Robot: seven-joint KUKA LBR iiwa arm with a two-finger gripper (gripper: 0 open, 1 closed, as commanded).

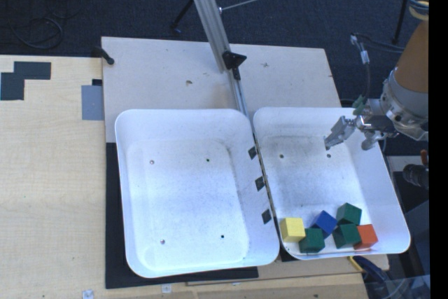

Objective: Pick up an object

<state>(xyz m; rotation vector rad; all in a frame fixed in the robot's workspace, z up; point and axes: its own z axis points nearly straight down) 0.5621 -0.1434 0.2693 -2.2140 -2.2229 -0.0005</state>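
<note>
Arm [413, 73] is reaching in from the right, grey with an orange section above the wrist. Claw [352, 135] is hanging over the upper right part of the right bin [294, 122], fingers spread apart, nothing sitting between them. One finger [337, 133] is pointing left and down toward the bin floor, the other is sitting just right of it near the bin's right wall.

Blocks are all sitting bunched in the near right corner of the right bin, well apart from the claw. Yellow block [293, 229] is lying at the left end of the bunch, close to the divider side. Blue block [325, 222] is sitting just right of it. Green block [312, 240] is lying in front, between yellow and blue, touching both by the look of it. Second green block [348, 213] is sitting at the back of the bunch, third green block [345, 234] just in front of it. Orange-red block [366, 236] is sitting at the right end against the bin wall.

Left bin [182, 192] is lying beside the right one on the bench [161, 73], rims touching. Silver extruded rail [208, 10] is slanting up from the gap between the bins.
</note>
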